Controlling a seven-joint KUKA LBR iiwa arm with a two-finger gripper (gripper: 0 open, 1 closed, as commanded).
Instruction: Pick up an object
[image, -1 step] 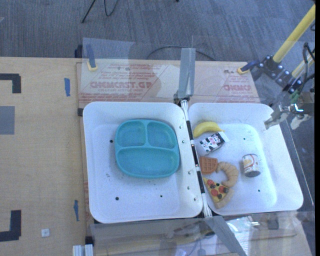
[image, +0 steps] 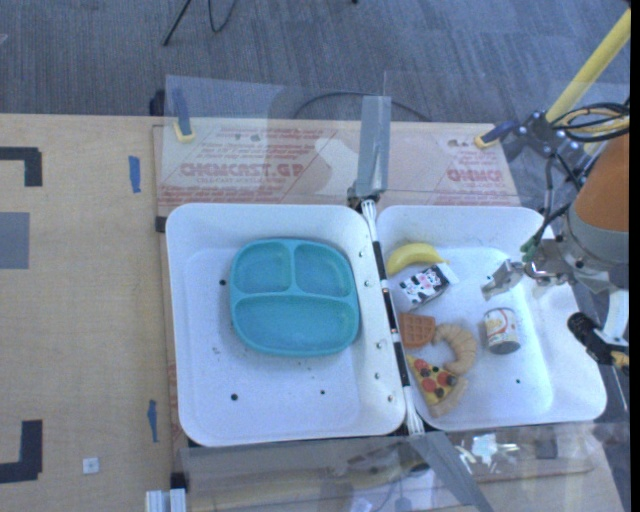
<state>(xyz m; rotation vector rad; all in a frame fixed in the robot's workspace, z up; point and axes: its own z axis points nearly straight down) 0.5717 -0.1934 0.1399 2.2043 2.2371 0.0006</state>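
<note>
Overhead slanted view of the bench (image: 80, 300), read from left to right. The left bin (image: 200, 400) holds a teal divided plate (image: 295, 298), lying flat near its middle. The right bin (image: 560, 390) holds a cluster of toy foods against its left wall: a banana (image: 413, 256) at the top, a small black-and-white carton (image: 421, 285) just below it, a waffle (image: 417, 329), a croissant (image: 460, 345) and a pizza slice (image: 438, 382) at the bottom. Set a little apart, toward the bin's middle, lies a small can (image: 500, 329), tipped on its side with its long axis running roughly up and down the view.

The gripper (image: 503, 280) hangs over the right bin, at the end of the arm (image: 605, 215) that enters from the right. Whether its fingers stand apart or together cannot be told from this angle; nothing is seen held between them.

The relation that governs the coming move: the can lies just below the gripper in the view, nearer to it than any other item, with bare bin floor on its right. It therefore appears the likeliest target, though no grasp has yet been made. The clustered foods lie farther to the left and touch one another, which would probably make a clean grasp harder.
</note>
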